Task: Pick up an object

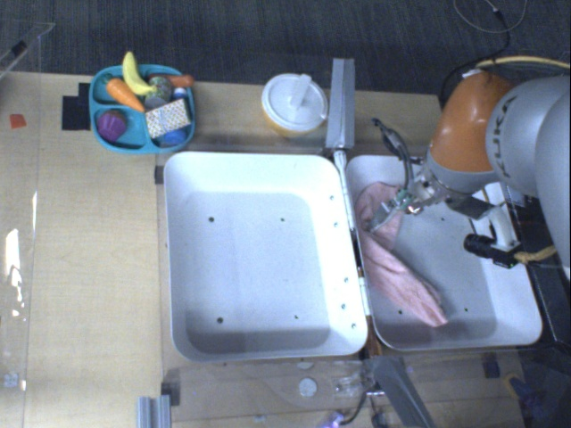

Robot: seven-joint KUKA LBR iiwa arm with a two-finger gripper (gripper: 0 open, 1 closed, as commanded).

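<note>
A pink cloth (397, 266) lies crumpled along the left side of the right white bin (500, 319), running from the bin's back left toward its front middle. My gripper (393, 210) reaches in from the right and is low over the cloth's upper end, right at its folds. The grey arm with its orange band (464, 132) hangs over the bin's back right corner. The wrist and the cloth's folds hide the point of contact.
The left white bin (178, 239) sits beside the right one, with a metal divider post (340, 105) behind their shared edge. A white lidded cup (294, 103) stands at the back. A blue tray of toy food (143, 105) is at the back left.
</note>
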